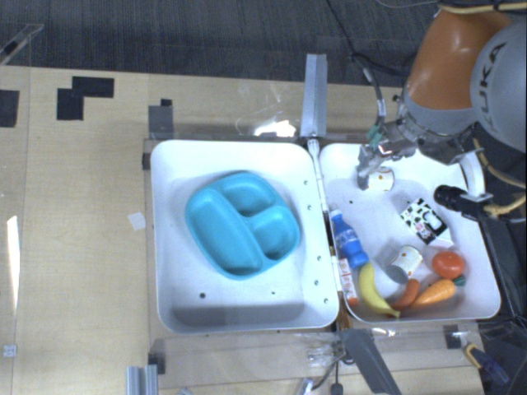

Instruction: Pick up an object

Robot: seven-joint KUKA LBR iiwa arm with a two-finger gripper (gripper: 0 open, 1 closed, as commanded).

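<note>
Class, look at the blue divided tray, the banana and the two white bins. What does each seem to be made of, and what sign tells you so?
Blue divided tray: likely moulded plastic, one even colour, smooth rounded compartments, soft sheen. Banana: probably a plastic or rubber toy, with uniform yellow and a slight gloss. White bins: apparently plastic or coated metal; smooth, matt, rounded corners.

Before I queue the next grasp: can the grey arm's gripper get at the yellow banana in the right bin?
Probably yes. The gripper is over that bin's far end, and the yellow banana lies on top, uncovered, though tight against the bin's near wall.
</note>
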